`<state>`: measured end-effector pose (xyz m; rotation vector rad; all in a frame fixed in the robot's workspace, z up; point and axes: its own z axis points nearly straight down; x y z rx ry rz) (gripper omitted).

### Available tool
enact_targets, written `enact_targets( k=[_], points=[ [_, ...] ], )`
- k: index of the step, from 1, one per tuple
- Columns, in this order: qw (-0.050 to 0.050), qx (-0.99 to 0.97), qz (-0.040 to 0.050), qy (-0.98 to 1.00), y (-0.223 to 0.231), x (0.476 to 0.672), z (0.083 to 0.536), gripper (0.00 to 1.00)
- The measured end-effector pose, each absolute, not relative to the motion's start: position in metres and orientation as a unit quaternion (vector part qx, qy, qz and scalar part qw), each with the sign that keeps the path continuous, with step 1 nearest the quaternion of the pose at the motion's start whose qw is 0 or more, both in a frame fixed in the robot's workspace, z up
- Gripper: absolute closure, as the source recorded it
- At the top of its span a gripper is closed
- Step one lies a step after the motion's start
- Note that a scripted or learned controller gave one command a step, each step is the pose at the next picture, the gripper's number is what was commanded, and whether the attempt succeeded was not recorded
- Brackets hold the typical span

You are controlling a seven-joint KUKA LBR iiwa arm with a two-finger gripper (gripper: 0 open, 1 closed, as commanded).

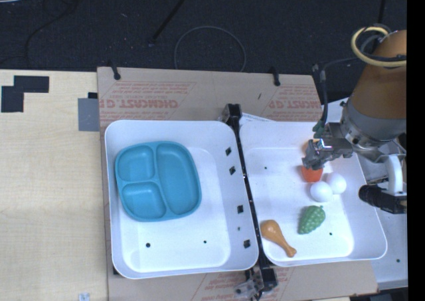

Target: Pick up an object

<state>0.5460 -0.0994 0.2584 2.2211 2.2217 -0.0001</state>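
pincer (317,153) | directly above orange object (311,173) | right bin (372,243)

Both white bins (219,130) are looking like smooth, slightly glossy plastic. The blue divided plate (158,180) is showing a smooth plastic sheen. Brown cardboard (199,97) is lying matt beneath, on the pale wood-look desk (46,193).

A pale wood table (46,187) carries a cardboard sheet (199,97) with red print. Behind lies dark carpet floor (199,0) strewn with black cables (209,44).
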Motion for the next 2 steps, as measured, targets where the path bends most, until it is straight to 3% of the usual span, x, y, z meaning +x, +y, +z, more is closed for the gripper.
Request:
enact_targets(
  k=[2],
  points=[
    [-0.003, 0.706, -0.0013, 0.708, 0.011, 0.529, 0.232, 1.0]
  ],
)
